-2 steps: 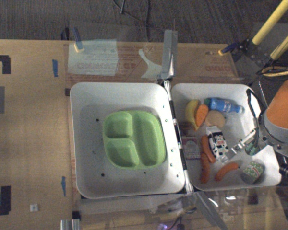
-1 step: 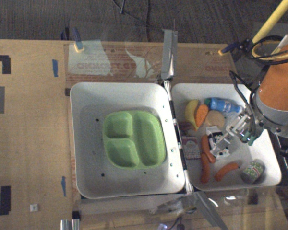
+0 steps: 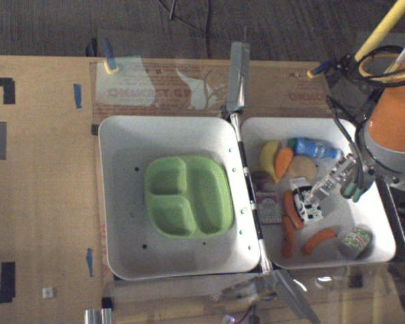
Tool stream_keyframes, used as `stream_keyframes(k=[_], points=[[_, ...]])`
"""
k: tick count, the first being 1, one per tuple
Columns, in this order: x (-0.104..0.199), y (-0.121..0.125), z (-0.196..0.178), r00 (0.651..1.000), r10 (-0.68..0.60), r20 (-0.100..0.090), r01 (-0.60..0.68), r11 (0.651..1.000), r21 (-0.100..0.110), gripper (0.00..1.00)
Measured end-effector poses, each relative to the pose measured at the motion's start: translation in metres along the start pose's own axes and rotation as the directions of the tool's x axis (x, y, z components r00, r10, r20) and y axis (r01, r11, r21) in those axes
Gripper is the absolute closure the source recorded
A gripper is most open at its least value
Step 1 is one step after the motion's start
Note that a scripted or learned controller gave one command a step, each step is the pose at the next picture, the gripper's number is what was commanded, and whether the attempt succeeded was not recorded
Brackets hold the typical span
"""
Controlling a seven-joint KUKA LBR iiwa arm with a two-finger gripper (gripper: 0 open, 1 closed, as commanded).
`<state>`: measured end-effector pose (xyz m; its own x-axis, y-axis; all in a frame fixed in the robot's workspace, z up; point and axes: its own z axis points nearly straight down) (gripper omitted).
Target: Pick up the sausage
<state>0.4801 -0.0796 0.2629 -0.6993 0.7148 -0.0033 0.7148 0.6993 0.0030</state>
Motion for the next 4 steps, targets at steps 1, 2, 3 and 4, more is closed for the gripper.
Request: stream_keyframes(k=[1, 2, 3, 4], points=[[0.000, 0.000, 0.000, 1.000, 0.001, 0.000, -0.001, 1.000, 0.000, 0.00], [-0.021, -0.024, 0.102, 0.997, -0.080, -0.005, 0.080, 0.997, 0.003, 0.00], [0.015, 0.015, -0.022, 1.000, -0.006, -0.003, 0.006, 1.000, 0.003, 0.00], [0.025, 0.025, -0.112, 1.000, 0.028, -0.003, -0.028, 1.000, 0.003, 0.00]])
